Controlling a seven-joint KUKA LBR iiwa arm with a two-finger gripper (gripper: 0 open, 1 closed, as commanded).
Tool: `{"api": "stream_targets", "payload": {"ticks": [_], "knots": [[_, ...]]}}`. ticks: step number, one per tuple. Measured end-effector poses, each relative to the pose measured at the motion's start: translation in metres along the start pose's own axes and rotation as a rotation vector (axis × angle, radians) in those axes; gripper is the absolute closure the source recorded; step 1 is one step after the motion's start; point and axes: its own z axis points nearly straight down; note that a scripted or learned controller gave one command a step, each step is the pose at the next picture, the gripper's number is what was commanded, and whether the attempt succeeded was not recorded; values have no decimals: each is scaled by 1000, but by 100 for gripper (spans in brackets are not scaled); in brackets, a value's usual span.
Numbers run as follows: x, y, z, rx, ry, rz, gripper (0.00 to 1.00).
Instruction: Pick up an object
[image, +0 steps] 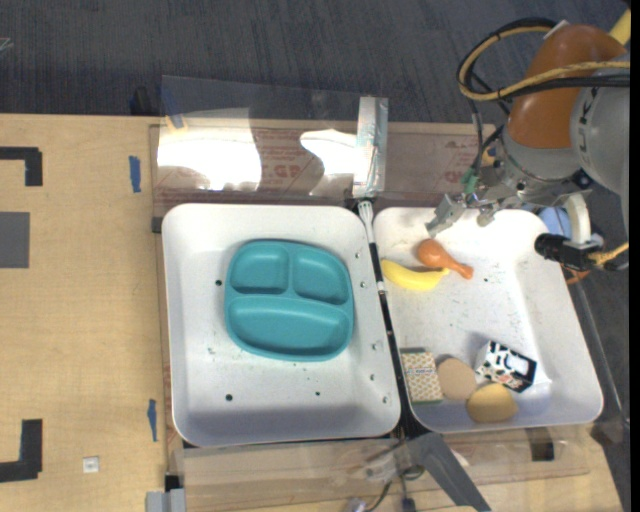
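At the right bin's (560, 330) near edge lie a cracker (420, 376), 2 egg-like pieces (472, 392) and a black-and-white toy (506, 366). Farther back, a banana (411, 277) touches a carrot (442, 256). Beyond them the gripper (462, 209) hovers just past the carrot, fingers apart, clasping nothing.

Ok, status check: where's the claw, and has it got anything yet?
Claw over right bin's far edge, nothing seen between its fingers. Nearest: orange carrot toy and banana, just below it. Nothing in the way.
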Motion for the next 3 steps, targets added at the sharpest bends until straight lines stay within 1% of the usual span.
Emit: {"api": "stream_targets", "payload": {"ticks": [1, 2, 3], "knots": [[53, 5, -10, 8, 4, 254, 0], [20, -12, 71, 4, 0, 306, 0], [22, -12, 72, 5, 1, 305, 0]]}}
